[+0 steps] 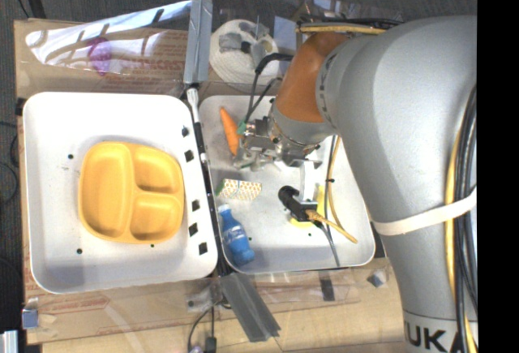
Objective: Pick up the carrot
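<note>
The orange carrot (229, 131) lies on the floor of the right bin (357, 242), near its far left corner, running roughly front to back. My gripper (250, 157) hangs just right of the carrot's near end, low over the bin floor. Nothing shows between its fingers, and the wrist hides how they stand.
A yellow divided tray (131, 191) sits in the left bin (49, 262). In the right bin, a small patterned white block (242, 190) lies just in front of the gripper, and a blue bottle (235, 235) lies by the front left corner. My arm covers the bin's right half.
</note>
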Controlling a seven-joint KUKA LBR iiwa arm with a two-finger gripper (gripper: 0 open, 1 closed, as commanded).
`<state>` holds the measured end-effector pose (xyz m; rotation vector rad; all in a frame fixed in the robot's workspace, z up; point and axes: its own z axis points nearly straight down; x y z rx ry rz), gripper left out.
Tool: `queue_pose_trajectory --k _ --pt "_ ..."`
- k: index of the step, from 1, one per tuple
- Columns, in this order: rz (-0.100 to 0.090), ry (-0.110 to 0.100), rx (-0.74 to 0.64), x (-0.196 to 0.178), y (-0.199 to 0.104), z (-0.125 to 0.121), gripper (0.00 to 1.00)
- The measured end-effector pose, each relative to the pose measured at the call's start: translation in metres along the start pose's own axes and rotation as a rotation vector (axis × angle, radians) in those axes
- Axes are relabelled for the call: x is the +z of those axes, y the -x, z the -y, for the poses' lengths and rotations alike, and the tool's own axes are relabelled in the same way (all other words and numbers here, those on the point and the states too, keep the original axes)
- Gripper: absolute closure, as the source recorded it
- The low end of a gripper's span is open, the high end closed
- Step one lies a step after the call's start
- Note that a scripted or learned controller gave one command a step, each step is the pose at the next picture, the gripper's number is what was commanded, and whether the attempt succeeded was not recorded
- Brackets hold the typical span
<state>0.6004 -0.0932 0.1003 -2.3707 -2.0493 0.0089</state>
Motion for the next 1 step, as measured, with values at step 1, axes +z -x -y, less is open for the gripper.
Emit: queue_pose_trajectory --k 1 --pt "0.001 0.008 -0.093 -0.0927 -0.0142 -0.0539 1.00"
